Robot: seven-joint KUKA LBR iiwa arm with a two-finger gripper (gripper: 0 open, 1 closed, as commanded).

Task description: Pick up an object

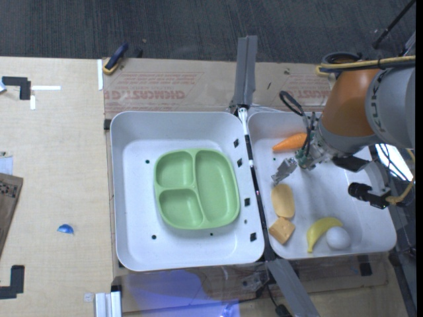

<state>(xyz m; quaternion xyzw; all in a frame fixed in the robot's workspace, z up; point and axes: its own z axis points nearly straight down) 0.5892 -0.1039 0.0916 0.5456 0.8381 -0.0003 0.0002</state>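
The gripper (285,170) hangs low in the right bin (370,246), its grey tips slightly apart with nothing between them — open, I'd say. The food lies in a loose cluster there: a carrot (291,142) at the gripper's twelve o'clock, a yellow potato-like piece (283,200) just at its six, then a tan block (281,230), a banana (321,232) and a white ball (338,238) toward five. The left bin (125,177) bears a green divided plate (197,189) — a likely drop spot.

Green three-compartment plate (197,189) in the left white bin (125,197)
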